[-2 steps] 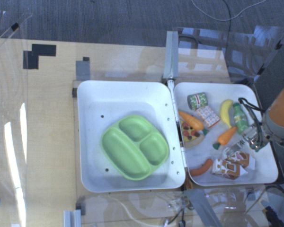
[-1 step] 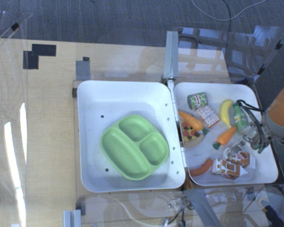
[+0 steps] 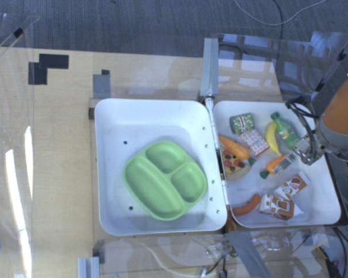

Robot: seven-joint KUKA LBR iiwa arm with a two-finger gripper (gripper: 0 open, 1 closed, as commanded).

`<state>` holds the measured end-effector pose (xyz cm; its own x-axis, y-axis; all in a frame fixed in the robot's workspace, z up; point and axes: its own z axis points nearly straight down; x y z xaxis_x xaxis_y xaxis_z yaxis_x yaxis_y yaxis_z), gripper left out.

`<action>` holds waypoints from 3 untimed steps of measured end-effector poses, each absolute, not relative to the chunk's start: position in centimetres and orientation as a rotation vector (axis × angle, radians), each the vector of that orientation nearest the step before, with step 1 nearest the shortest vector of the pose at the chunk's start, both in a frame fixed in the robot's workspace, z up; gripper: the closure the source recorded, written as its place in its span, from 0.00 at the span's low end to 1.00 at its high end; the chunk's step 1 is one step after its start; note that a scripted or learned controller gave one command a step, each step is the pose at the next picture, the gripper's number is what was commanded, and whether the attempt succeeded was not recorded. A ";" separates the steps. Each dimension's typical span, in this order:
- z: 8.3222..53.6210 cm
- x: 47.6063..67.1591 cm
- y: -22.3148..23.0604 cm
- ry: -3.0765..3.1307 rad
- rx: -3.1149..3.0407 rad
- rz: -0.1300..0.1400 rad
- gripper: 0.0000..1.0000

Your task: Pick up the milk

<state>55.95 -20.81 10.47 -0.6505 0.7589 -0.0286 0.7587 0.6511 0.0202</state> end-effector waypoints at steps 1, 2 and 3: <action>10.1 49.0 -20.6 2.851 1.297 0.002 0.00; 11.5 49.6 -20.6 2.833 1.287 0.009 1.00; 11.5 49.6 -20.6 2.835 1.288 0.008 0.00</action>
<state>49.56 -20.59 11.47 -0.6575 0.7531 -0.0229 0.7530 0.6578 0.0158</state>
